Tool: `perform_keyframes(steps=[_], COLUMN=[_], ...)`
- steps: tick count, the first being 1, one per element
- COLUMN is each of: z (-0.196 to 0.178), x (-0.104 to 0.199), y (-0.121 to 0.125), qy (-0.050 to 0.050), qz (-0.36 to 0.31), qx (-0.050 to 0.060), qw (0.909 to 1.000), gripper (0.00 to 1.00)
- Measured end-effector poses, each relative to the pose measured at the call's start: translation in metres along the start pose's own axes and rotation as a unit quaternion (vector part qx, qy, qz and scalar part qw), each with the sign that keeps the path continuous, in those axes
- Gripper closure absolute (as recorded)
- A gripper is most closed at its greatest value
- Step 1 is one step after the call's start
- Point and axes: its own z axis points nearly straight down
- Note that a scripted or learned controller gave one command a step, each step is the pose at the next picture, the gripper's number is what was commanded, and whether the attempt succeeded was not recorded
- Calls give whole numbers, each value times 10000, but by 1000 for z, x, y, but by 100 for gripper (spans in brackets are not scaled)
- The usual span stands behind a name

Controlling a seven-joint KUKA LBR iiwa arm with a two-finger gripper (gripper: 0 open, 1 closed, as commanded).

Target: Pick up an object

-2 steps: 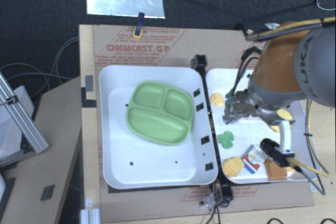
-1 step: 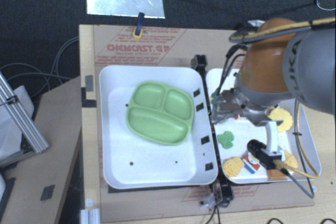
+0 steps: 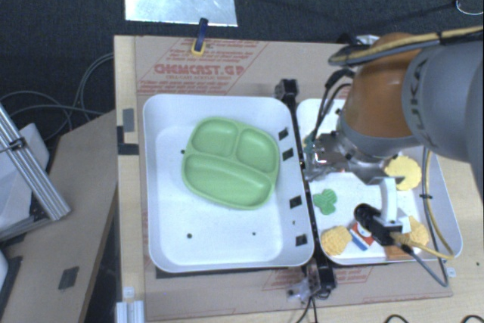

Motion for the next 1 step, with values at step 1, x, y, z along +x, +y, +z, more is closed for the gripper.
perform_keyframes(steps=[1], z=[-16], x=[-5], y=[-4], qy=[3], qz=[2], qx=[-18], qw=[10000], gripper=[100])
